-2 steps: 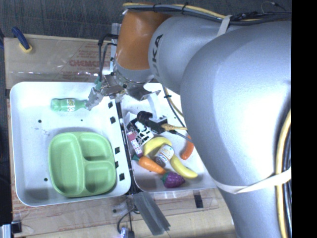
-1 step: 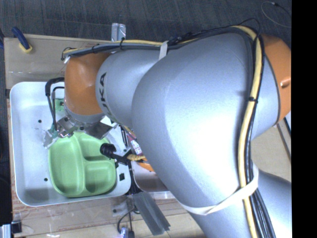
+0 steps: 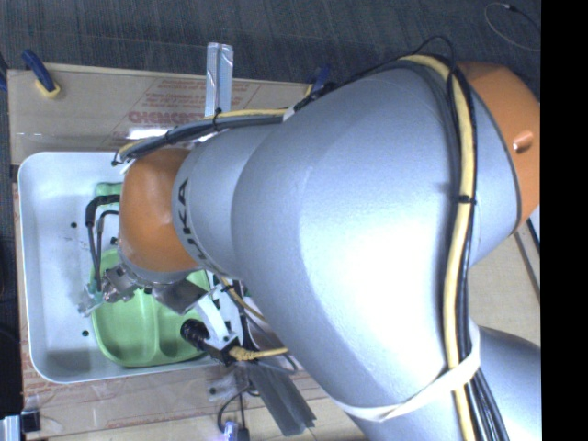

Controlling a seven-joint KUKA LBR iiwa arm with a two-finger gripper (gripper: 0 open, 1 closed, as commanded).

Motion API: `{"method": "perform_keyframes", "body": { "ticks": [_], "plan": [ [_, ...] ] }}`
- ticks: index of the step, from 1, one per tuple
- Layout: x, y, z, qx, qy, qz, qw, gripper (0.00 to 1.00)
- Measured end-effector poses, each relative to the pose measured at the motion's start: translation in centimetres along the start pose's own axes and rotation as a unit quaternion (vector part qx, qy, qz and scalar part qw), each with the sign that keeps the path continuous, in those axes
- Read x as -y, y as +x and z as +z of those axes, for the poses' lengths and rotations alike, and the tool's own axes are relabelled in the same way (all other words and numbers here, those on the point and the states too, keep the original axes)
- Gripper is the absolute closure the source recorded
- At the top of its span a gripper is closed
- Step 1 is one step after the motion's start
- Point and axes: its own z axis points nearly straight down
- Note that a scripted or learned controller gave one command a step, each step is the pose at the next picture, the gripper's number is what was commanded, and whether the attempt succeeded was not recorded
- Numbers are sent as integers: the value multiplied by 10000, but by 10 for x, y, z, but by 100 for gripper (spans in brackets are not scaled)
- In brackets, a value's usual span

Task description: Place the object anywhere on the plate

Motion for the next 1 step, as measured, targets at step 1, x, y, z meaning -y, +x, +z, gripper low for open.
{"method": "perform_keyframes", "body": {
  "ticks": [1],
  "plan": [
    [15,12,-2,-41,-10,1872,9823,0]
  ]
}}
